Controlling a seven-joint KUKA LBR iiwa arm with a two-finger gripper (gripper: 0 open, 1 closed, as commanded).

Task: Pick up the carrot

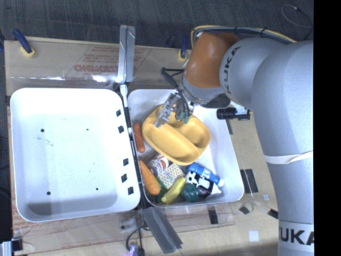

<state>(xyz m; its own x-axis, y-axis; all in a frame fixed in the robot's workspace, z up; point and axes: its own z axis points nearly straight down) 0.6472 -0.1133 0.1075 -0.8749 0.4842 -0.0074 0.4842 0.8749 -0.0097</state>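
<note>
A single fixed camera looks down from above the bench at a slant; both shallow white plastic bins (64,143) lie side by side across the frame, the cluttered one right of centre; the grey arm with its orange band (210,60) enters from the right, large and near the lens.

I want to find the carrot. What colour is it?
Orange. The carrot lies by the right bin's left wall, clearest in the camera view.
</note>
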